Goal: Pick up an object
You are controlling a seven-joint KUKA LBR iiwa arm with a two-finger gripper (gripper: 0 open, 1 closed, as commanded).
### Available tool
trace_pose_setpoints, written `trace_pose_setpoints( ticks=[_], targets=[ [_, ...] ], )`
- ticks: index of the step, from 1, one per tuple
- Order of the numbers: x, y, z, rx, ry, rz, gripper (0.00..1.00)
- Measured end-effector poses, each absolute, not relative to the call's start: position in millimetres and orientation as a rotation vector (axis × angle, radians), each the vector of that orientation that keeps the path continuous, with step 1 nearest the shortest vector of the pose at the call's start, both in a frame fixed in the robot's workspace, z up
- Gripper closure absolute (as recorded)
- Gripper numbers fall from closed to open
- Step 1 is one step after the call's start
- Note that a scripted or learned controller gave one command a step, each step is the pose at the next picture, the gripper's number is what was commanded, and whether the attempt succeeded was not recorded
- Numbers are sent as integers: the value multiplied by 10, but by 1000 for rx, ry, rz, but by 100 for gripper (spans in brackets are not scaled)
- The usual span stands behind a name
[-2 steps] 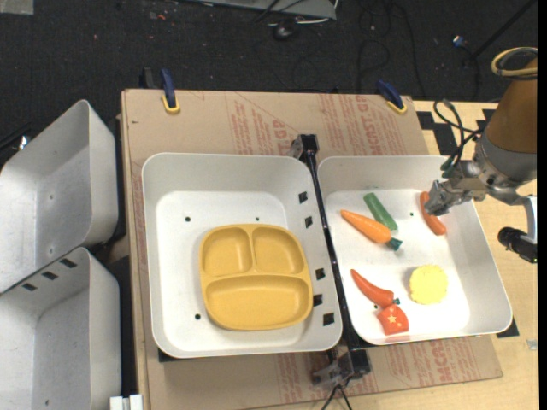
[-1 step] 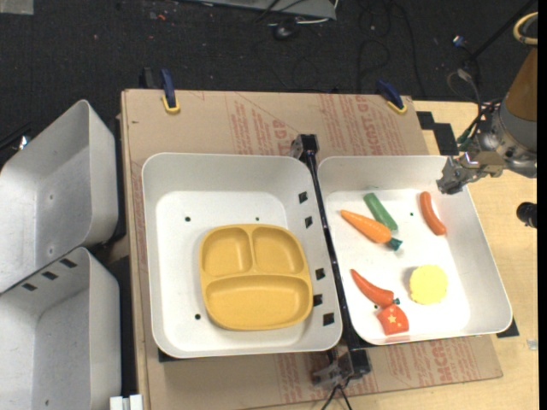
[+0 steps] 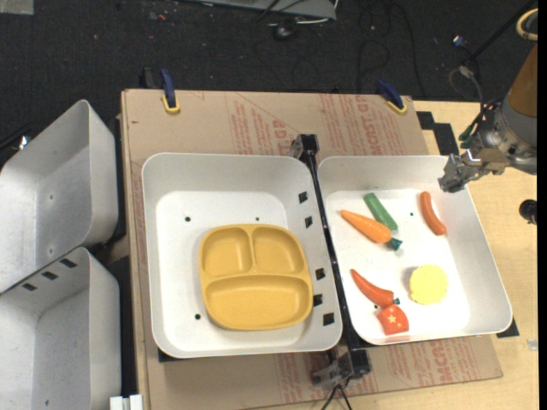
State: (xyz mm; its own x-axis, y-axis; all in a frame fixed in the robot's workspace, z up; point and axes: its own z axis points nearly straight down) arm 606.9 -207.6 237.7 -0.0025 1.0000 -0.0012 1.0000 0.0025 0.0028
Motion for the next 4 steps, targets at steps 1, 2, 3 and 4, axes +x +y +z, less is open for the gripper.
trace_pose_setpoints(
  ticks=[1,2,3,4],
  targets=[
    [5924,-1574,2402,2216,2229,0,100],
    [5862,-978,2473,2213,2232,2,100],
    [5873,-373,2376,2213,2233,1,100],
    [5824,109,2273,2215,2232,0,100]
  ],
)
